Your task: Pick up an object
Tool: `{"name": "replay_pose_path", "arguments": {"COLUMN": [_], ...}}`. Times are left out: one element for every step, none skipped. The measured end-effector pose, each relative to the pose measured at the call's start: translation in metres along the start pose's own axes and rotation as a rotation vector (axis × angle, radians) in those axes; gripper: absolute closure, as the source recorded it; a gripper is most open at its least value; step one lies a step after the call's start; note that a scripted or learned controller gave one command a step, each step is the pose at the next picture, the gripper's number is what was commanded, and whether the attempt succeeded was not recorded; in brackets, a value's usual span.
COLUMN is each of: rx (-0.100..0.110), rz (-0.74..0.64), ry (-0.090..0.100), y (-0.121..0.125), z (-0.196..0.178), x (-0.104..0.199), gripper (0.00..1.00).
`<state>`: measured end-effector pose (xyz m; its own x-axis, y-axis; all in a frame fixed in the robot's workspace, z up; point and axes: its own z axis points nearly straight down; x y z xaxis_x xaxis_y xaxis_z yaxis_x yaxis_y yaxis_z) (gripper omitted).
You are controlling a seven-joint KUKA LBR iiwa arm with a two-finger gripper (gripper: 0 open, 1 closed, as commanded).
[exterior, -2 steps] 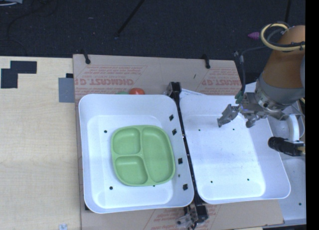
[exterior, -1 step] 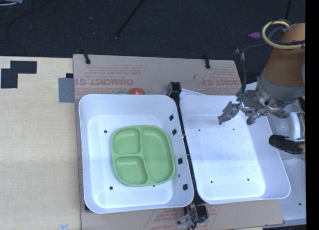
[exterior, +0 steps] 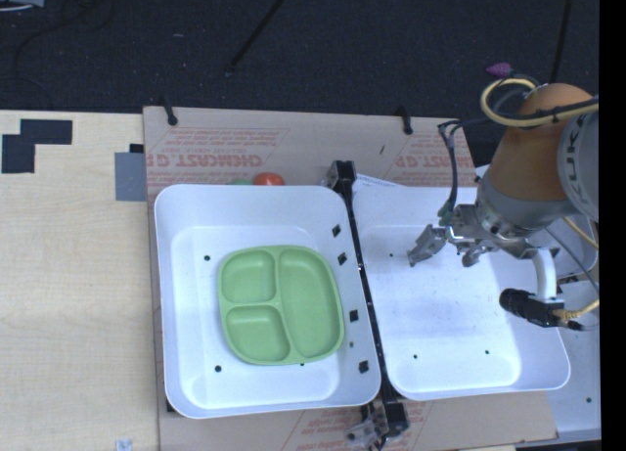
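A green plate (exterior: 281,303) with three compartments lies flat in the middle of the left bin (exterior: 186,234). My gripper (exterior: 447,249) hangs over the upper right part of the right bin (exterior: 460,361), well to the right of the plate. Its two fingers (exterior: 422,248) are spread apart, open, with nothing between them. A small red object (exterior: 268,180) sits just behind the left bin's far rim, outside the bin, with a bit of green beside it.
A black divider strip (exterior: 354,273) runs between the two bins. Both bins rest on a cardboard sheet (exterior: 245,151). The arm's orange band (exterior: 543,146) rises at the right, above the right bin's far corner.
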<state>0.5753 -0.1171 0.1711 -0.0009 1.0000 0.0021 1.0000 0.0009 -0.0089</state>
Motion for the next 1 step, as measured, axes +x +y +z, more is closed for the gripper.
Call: {"name": "replay_pose_path", "arguments": {"rx": [0.000], "rz": [0.001], "ry": [0.000], "y": [-0.0084], "z": [0.0482], "x": [-0.0030], "gripper": [0.00]}}
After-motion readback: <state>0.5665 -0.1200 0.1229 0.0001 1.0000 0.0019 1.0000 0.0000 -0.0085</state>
